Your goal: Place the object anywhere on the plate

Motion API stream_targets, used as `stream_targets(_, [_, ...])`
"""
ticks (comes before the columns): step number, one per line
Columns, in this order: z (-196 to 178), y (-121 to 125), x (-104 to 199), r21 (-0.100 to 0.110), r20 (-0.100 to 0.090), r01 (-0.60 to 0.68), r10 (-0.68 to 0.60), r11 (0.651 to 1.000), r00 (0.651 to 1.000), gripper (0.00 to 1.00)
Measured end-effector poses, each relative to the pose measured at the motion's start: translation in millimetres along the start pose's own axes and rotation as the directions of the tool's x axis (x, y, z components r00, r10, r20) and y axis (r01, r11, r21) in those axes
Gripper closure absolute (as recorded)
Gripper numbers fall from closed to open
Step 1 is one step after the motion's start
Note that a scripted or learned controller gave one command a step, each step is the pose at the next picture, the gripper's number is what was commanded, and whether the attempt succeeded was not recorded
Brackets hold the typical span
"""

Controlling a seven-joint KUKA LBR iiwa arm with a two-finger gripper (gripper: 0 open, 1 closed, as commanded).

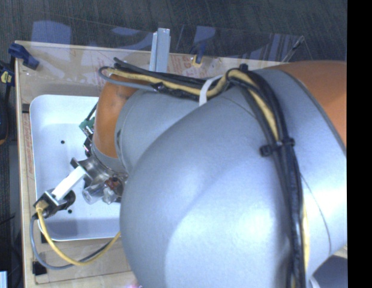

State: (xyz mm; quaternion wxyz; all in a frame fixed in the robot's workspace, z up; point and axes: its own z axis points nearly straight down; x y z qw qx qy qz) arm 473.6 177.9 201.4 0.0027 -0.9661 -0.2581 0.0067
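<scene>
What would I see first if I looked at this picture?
The huge grey arm grabs your eye, spreading across the middle and right of the view, with black and yellow cables running over its top. At its left end, past an orange band, the gripper hangs low in the left white bin.

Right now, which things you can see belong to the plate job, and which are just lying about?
Job:
- pincer, low in the white bin
- green thing at the edge of the arm, mostly hidden, so only maybe

Lying about:
- blue clip at the corner of the bench
- metal post at its back edge
</scene>
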Motion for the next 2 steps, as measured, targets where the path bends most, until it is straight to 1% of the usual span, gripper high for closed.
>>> stream_targets(1, [5.9, 27.9, 31.2, -0.005, -0.008, -0.013, 0.013, 1.0, 1.0, 1.0])
stream_targets(2, [-37.7, 114.0, 9.4, -0.003, -0.01, -0.137, 0.137, 0.991, 0.991, 1.0])
